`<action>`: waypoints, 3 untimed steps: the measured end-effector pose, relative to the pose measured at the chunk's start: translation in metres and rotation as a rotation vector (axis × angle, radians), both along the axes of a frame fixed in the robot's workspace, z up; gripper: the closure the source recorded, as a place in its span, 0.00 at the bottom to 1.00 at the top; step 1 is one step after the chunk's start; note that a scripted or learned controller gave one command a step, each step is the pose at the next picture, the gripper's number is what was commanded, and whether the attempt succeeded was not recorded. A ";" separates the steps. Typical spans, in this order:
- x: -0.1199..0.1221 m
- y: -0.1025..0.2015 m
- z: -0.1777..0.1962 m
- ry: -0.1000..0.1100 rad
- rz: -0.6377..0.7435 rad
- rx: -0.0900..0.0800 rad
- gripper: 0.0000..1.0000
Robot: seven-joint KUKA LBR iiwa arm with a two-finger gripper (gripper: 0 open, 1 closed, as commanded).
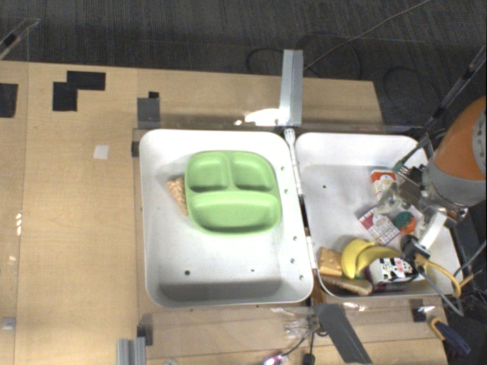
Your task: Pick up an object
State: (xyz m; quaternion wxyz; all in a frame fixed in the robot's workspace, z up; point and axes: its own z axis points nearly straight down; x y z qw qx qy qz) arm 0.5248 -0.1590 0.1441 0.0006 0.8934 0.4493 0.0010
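The right bin (335, 166) holds a heap of small things along its right and front sides. A yellow banana (358, 255) lies at the front beside a slice of toast (330, 263) and a black-and-white carton (392, 271). Further back are a colourful flat packet (378, 223) and a red-and-white packet (384, 179). My gripper (402, 196) hangs low over these packets at the bin's right side, below the orange wrist band. A green divided plate (230, 191) rests in the left bin (152, 226).
A tan waffle-like piece (177, 195) pokes out from under the plate's left edge. A metal post (292, 82) stands behind the wall between the bins. Yellow and black cables (441, 276) trail at the right bin's front right corner.
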 end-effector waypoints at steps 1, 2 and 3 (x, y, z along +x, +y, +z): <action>0.042 -0.029 -0.054 -0.010 0.008 -0.003 0.00; 0.078 -0.004 -0.056 -0.007 -0.378 0.002 0.00; 0.116 0.037 -0.052 0.000 -0.722 0.003 0.00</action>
